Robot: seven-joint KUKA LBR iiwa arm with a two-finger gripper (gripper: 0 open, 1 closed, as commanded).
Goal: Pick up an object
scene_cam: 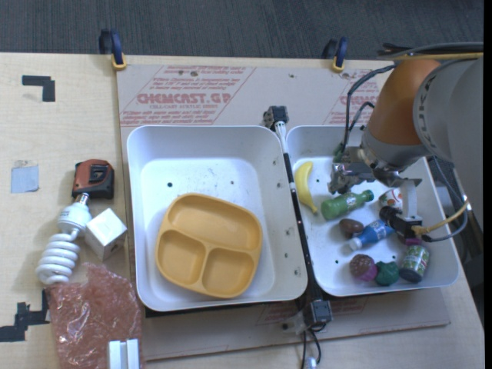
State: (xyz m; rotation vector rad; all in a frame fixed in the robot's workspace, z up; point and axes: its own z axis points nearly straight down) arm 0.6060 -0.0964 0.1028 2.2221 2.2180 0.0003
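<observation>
Currently logged, right bin (446, 279): gripper (344, 177) lowered into the upper left part, just above the green bottle (346, 204), near the banana (305, 184). Nothing seen between the jaws; open or closed, cannot tell from this angle. Grey arm (450, 110) with orange band entering from the right, covering the bin's upper right corner.

Candidate items, same bin:
- banana, yellow, lying along the left wall.
- green bottle, on its side, neck toward the right, directly below the gripper.
- brown round item (351, 227), just below the bottle.
- blue-and-white bottle (371, 234), lying flat, beside the brown item.
- reddish round item (361, 266), dark green lump (387, 273) and small green can (414, 261), grouped at the lower right.

Left bin (146, 206): yellow divided tray (208, 244), untouched.

Off to the left on the bench (46, 144): tape measure (94, 179), spiral bulb (61, 246), white cube (105, 230), pink mesh bag (92, 314).

Step judged: approach and descent, grasp not confirmed. Likely target the green bottle or the banana, being closest. Next move calls for: centring over one item, straddling its narrow width, closing firmly, lifting straight up clear of neighbours. Risk noted: bottle rolling away on contact.
</observation>
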